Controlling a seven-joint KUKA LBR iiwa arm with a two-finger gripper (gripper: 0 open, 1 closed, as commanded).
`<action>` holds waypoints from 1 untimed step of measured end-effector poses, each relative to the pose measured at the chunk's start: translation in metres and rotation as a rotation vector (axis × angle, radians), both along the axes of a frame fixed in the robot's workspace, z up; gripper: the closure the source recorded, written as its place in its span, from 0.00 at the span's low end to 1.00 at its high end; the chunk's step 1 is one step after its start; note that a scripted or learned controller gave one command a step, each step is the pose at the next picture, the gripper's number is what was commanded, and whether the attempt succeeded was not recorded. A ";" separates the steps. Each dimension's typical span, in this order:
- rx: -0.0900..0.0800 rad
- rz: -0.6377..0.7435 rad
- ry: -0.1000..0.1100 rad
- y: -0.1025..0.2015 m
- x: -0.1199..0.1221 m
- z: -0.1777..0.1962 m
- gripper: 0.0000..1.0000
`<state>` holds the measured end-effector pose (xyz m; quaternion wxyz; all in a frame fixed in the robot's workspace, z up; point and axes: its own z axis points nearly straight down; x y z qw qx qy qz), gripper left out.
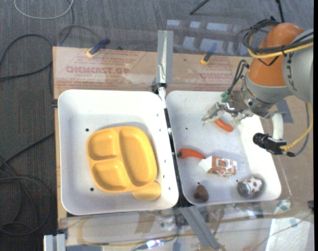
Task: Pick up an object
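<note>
In the right bin [253, 140], my gripper [225, 115] hangs over the far middle, fingers spread open. A small orange stick-shaped piece [225, 125] lies on the bin floor just below and between the fingertips, not clamped. Further front lie an orange-red carrot-like piece [191, 153], a white and orange carton [219, 166], a dark brown lump [201, 193] and a grey and red can [250, 186].
The left bin [75, 109] holds a yellow divided tray [122, 158] with a yellow piece [147, 192] at its front corner. A raised wall [167, 135] separates the two bins. A black cable fitting [267, 141] juts from the arm over the right bin's right side.
</note>
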<state>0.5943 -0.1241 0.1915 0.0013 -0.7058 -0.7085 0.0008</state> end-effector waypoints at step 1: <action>-0.004 0.184 -0.013 -0.042 0.018 -0.103 0.00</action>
